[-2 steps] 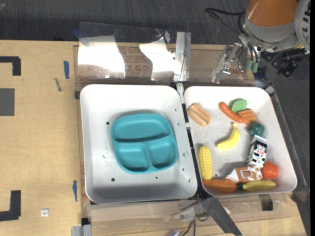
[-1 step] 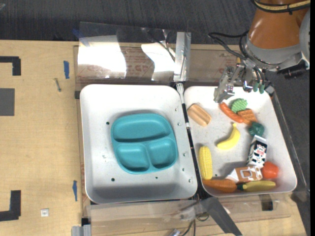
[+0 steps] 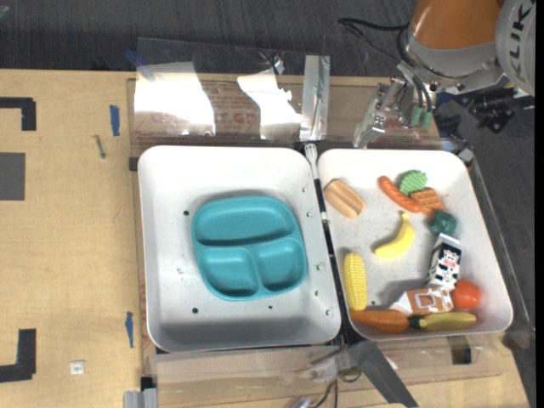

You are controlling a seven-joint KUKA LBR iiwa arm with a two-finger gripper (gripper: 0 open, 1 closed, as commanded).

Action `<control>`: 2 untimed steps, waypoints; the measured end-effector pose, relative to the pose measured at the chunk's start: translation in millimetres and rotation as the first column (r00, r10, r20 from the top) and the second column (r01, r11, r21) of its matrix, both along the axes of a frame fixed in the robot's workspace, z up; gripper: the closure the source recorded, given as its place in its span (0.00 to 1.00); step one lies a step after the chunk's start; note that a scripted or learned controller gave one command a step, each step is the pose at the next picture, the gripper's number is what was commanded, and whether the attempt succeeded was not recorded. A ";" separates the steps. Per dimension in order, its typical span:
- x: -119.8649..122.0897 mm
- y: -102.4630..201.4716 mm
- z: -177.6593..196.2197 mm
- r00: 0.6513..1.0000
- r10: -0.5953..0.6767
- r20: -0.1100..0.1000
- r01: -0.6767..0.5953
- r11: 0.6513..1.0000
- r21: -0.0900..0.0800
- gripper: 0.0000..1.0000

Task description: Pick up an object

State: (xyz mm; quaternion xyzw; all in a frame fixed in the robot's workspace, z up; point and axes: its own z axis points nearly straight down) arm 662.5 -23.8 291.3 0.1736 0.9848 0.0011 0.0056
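fingers point(image 3: 374, 126) hang parted and empty above the right bin point(image 3: 489, 228); crowded toys point(image 3: 425, 300) could foil a grasp.

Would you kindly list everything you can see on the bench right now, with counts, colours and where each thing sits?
white bins: 2, white, side by side on the bench
divided tray: 1, teal, middle of the left bin
hot dog bun: 1, tan, right bin, upper left
carrot: 1, orange, right bin, top
banana: 1, yellow, right bin, centre
corn cob: 1, yellow, right bin, left edge
cow-patterned carton: 1, white and black, right bin, right side
tomato: 1, red-orange, right bin, lower right
gripper: 1, metallic, above the right bin's far rim
arm: 1, grey with orange band, top right
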 end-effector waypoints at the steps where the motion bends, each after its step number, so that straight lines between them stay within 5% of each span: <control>1: 1.8 0.5 11.7 1.000 0.002 0.010 -0.002 1.000 -0.002 1.00; 2: 3.6 1.2 23.5 1.000 0.004 0.021 -0.004 1.000 -0.003 1.00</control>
